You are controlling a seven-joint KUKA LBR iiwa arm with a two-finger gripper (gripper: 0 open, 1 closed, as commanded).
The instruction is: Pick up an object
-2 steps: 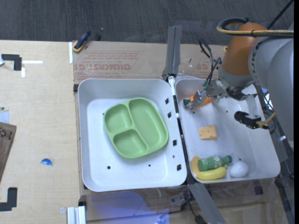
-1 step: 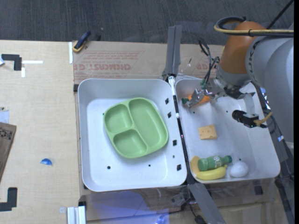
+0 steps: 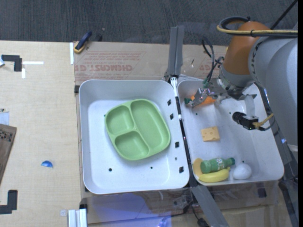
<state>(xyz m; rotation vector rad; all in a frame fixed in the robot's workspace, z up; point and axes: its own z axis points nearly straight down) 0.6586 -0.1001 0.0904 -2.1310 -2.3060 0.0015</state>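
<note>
1. Dark grey carpet fills the background, and in front of it we see the pale wooden counter with a cardboard sheet lying behind the bins.
2. We see the grey arm reaching in from the right, its orange band above the wrist, over the far end of the right bin.
3. We see the left bin touching the right bin along a black hinged divider.
4. We find a light green, three-compartment plate lying flat near the middle of the left bin.
5. We see the jaws low in the far left corner of the right bin, at an orange object; we cannot tell whether they are apart or clamped on it.
6. We see a yellow banana along the near wall of the right bin, with a green bottle lying on its side, touching it.
7. We spot a yellow cheese wedge alone in the middle of the right bin.
8. We see a white round object just right of the bottle's cap.
</note>
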